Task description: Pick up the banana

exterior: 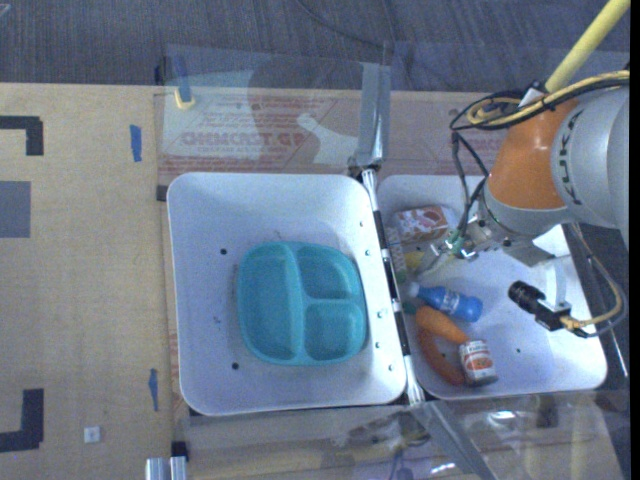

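Note:
In the right bin [570, 368], a small yellowish thing [399, 260] lies against the left wall; it may be the banana, but it is mostly hidden and too small to tell. My gripper [452, 251] hangs low over the bin's upper middle, just right of that yellowish thing and below a red and white snack packet [421, 222]. The grey arm with its orange band [530, 173] reaches in from the upper right and covers the bin's far right part.
A blue bottle [451, 303], an orange carrot [441, 324], a brown sausage [440, 356] and a small can [480, 362] crowd the right bin's lower left. A black cable plug [535, 303] hangs at right. A teal divided plate [300, 303] sits in the left bin [200, 218].

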You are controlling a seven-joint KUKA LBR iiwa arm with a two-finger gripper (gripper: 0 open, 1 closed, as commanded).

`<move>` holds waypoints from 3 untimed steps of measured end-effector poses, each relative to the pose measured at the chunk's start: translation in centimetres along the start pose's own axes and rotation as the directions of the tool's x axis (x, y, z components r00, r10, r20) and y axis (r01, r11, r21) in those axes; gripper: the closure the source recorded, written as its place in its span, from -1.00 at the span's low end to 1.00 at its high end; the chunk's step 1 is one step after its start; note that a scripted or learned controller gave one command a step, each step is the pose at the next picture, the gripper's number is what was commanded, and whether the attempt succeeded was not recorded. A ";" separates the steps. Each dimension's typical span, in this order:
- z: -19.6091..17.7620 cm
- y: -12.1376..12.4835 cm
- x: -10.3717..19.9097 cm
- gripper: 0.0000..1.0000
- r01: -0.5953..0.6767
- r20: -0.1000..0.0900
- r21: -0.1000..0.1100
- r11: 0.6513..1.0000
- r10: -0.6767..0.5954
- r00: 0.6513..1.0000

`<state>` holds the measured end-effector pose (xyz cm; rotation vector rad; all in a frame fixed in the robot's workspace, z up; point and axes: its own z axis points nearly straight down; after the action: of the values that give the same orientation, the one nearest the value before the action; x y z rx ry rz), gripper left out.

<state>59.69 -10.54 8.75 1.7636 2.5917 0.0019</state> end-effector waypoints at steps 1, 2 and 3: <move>-0.1 -3.8 1.5 -1.00 0.238 0.000 -0.004 0.971 -0.238 0.971; 0.1 0.6 -2.8 -1.00 -0.019 -0.002 0.001 1.000 0.019 1.000; 0.0 2.7 -0.8 -1.00 0.250 0.005 0.000 0.968 -0.250 0.968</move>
<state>62.49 -10.33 8.78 1.4211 2.7888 -0.0034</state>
